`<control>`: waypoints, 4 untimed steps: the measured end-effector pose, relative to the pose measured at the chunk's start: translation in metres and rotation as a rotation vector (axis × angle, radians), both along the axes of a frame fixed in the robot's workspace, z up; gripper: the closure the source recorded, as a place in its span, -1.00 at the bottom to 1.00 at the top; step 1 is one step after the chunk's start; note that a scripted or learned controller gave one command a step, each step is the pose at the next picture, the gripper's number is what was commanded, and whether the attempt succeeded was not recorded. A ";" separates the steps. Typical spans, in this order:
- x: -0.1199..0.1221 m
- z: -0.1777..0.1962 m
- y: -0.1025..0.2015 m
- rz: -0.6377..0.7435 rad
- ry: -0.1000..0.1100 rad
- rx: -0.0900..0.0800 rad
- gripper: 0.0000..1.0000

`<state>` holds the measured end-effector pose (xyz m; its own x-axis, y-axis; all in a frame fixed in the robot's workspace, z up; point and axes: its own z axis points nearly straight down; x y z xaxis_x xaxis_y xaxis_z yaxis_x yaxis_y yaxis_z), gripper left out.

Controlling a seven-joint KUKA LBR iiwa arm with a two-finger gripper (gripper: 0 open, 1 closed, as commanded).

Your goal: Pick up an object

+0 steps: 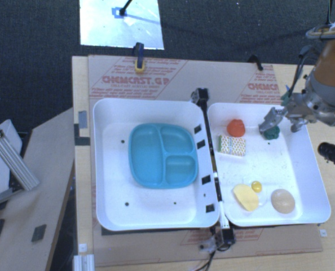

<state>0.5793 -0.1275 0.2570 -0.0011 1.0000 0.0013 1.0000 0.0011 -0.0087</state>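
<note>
Dark green object (270,132) located in right bin (311,168), upper part, directly under claw (280,120); claw state cannot be told. Red object (236,127) and patterned block (232,145) seen nearby. Blue divided tray (162,155) contained in left bin (108,151).

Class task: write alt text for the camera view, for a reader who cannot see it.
A grey robot arm's gripper hangs by a dark green object in the right bin, among small food toys. The left bin holds a blue divided tray.
</note>
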 end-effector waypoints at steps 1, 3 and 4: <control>0.002 0.005 0.000 0.002 -0.010 -0.001 -1.00; -0.006 -0.100 -0.002 -0.001 -0.005 -0.001 -1.00; -0.008 -0.143 0.003 -0.001 -0.006 0.000 -1.00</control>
